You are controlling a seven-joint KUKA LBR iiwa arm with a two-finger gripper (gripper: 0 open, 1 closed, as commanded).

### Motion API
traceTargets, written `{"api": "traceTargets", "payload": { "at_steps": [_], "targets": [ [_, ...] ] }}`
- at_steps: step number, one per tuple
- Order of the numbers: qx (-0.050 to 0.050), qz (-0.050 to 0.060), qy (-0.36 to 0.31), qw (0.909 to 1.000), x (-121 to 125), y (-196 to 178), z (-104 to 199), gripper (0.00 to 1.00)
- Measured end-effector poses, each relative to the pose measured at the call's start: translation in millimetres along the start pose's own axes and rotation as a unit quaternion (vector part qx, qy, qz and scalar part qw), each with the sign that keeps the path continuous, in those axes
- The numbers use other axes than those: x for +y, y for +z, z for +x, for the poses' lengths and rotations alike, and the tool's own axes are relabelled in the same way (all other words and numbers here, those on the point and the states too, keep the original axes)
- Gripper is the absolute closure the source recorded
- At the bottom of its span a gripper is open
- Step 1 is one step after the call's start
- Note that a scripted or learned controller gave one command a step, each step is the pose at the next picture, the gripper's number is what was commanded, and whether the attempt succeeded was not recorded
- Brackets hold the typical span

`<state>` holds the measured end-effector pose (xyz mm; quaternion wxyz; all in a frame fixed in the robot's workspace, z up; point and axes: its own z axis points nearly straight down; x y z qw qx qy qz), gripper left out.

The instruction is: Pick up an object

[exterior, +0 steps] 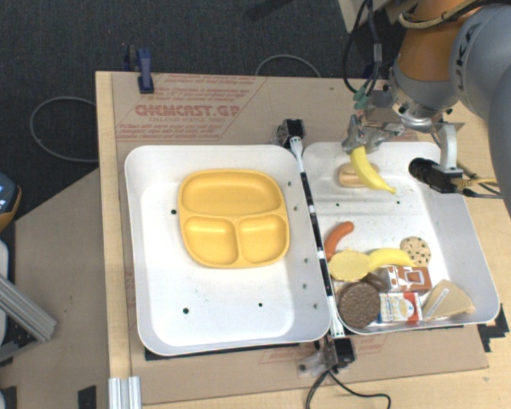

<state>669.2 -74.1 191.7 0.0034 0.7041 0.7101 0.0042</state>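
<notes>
White plastic makes up two shallow bins: the left bin [153,313] carries one yellow three-compartment tray [234,217], and the right bin [460,228] carries the food. At the right bin's far end, the gripper [364,140] pinches the top of one curved yellow banana [368,170], which hangs tilted over a beige piece [350,176] lying on the bin floor. Toward the near end lie a second banana [393,256], one orange sausage [338,237], one yellow round slice [350,266], one brown disc [358,304], one small carton [402,295], one pale wedge [447,300] and one chip cookie [416,250].
</notes>
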Motion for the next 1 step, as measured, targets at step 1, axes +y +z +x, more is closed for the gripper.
{"api": "traceTargets", "payload": {
  "at_steps": [1],
  "targets": [
    [0.001,0.007,0.001,1.0,-50.9,6.6,55.0,1.0]
  ]
}}
